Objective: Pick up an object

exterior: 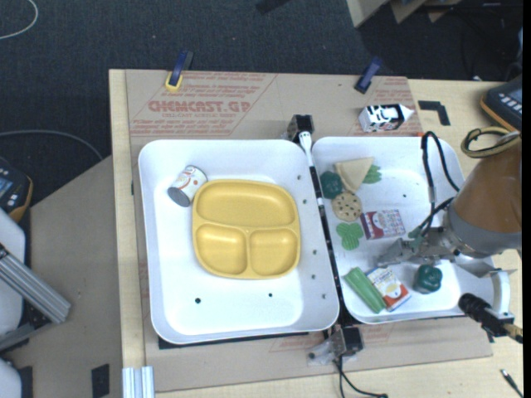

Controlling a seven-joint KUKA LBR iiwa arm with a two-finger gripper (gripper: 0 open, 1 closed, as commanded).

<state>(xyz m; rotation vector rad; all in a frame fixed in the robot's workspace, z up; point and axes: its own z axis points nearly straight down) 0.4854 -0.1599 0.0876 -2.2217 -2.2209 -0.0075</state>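
Note:
The right bin holds several toy foods: a tan sandwich wedge, a dark teal piece, a speckled cookie, a green leaf shape, a red and white carton, a green stick, an orange and white packet and a dark green round piece. My gripper hangs low in this bin, just right of the carton and just above the dark green round piece. I see nothing lifted off the bin floor.
The left bin carries a yellow divided plate and a small tipped cup. A black cable loops over the right bin's far right side. A black and white item lies on the bench behind the bins.

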